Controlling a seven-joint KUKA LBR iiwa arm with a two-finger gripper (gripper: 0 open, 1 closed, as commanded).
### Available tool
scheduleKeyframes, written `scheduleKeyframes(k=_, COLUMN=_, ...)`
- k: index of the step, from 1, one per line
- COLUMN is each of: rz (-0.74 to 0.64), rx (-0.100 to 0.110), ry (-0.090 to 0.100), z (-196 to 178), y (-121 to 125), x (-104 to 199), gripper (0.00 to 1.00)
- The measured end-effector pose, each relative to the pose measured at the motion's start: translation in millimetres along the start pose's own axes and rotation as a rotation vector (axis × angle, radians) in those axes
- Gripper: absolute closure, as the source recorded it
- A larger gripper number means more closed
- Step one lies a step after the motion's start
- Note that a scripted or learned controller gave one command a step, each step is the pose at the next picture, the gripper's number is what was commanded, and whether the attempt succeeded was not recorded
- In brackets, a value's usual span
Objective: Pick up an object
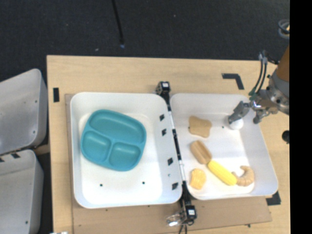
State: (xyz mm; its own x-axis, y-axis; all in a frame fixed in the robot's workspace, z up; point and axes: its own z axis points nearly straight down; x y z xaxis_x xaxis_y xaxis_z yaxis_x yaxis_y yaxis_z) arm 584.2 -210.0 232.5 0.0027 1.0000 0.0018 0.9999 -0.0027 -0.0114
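Objects for the pick all sit in the right bin [265, 152]; sweeping from my left I first see the teal divided plate [113, 140] alone in the left bin [78, 179], then a tan slab [200, 126] at about 10 o'clock of the right bin, a brown roll [201, 151] near its middle, a yellow lump [197, 178] at 7 o'clock, a corn cob [222, 173] and a shrimp [245, 176] toward 5 o'clock. At 1 o'clock the gripper [236, 119] hangs over a small white ball [236, 124], and I cannot tell how wide its fingers stand or whether they have hold of it.
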Motion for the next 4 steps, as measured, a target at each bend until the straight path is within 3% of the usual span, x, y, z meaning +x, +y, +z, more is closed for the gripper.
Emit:
scheduleKeyframes(k=1, rz=-0.004, rx=-0.013, ry=-0.003, z=-7.9, y=2.5, x=0.4, gripper=0.0)
scheduleKeyframes(k=4, rz=0.001, rx=-0.008, ry=-0.003, z=134.5, y=3.8, x=11.0, gripper=0.0)
